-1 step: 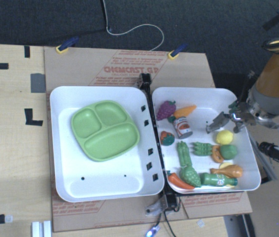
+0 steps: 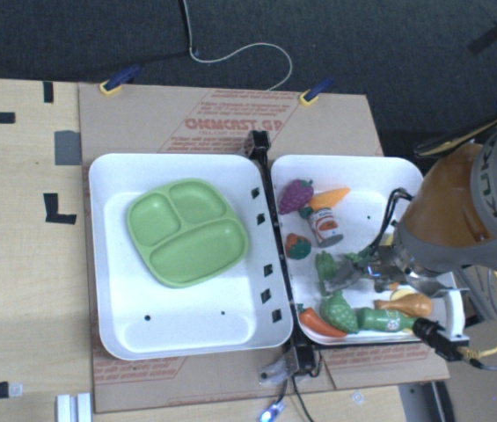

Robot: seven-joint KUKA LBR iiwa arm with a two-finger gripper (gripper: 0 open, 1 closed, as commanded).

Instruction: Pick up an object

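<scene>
While low in the right bin point(image 2: 380, 167), reaches among the toy foods, hand point(image 2: 360, 271) at the approach or grasping step of picking up an object. Cannot tell whether open, closed or gripping anything. Just beside the hand, toward its left, lies a dark green vegetable point(image 2: 325, 265); just below, a green bumpy piece point(image 2: 338, 309) and a long green item point(image 2: 383, 319), with an orange carrot-like piece point(image 2: 320, 323) at their edge. Farther off, a small can point(image 2: 325, 226), purple grapes point(image 2: 296, 195). Farthest, across the divider, a green divided plate point(image 2: 188, 230) in the left bin point(image 2: 107, 262). Next probably calls for closing on the nearest piece, then lifting straight up.
</scene>
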